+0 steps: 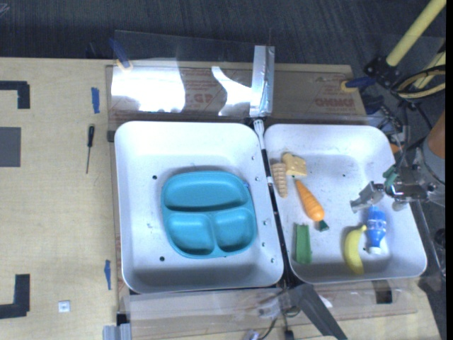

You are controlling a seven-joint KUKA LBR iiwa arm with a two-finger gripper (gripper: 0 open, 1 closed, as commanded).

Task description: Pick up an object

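My gripper (381, 195) hangs over the right side of the right bin (340, 142), open with nothing between its fingers. Just below it in the view lies a blue and white bottle (376, 234), and a yellow banana (352, 250) touches the bottle's left side. An orange carrot (310, 201) lies near the bin's middle. A green piece (302, 244) sits below the carrot. Two tan pieces (289, 168) rest near the bin's left wall.
The left bin (141, 154) holds a blue divided plate (208, 212). A strip of shiny clear sheet (184, 87) stands behind the bins. Cables and a yellow pole (417, 27) crowd the far right.
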